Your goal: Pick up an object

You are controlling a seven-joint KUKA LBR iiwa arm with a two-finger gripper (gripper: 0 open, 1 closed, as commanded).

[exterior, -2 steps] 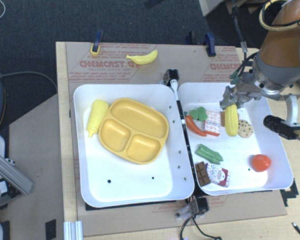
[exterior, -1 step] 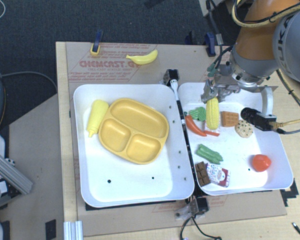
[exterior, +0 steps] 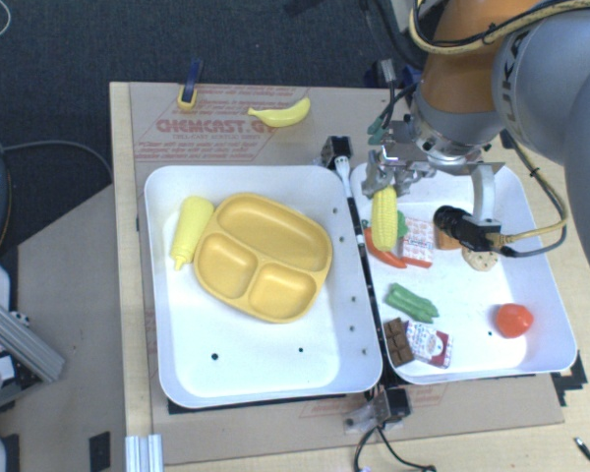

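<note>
My gripper (exterior: 385,180) hangs over the back left corner of the right bin (exterior: 556,308), directly above the top end of a yellow corn cob (exterior: 384,222). The cob lies lengthwise along the bin's left wall, its top touching or just under the gripper. A red-orange pepper (exterior: 385,255) curls under the cob's lower end. A white and red packet (exterior: 417,241) lies right beside it. Further forward are a green pepper (exterior: 411,303), a chocolate bar (exterior: 397,340), another small packet (exterior: 431,346) and a red tomato (exterior: 512,320).
A cookie (exterior: 480,260) lies right of the gripper. The left bin (exterior: 236,367) holds a yellow divided tray (exterior: 261,256) and a yellow bottle (exterior: 189,230). A banana (exterior: 283,114) and a blue-yellow clamp (exterior: 189,88) rest on the board behind the bins.
</note>
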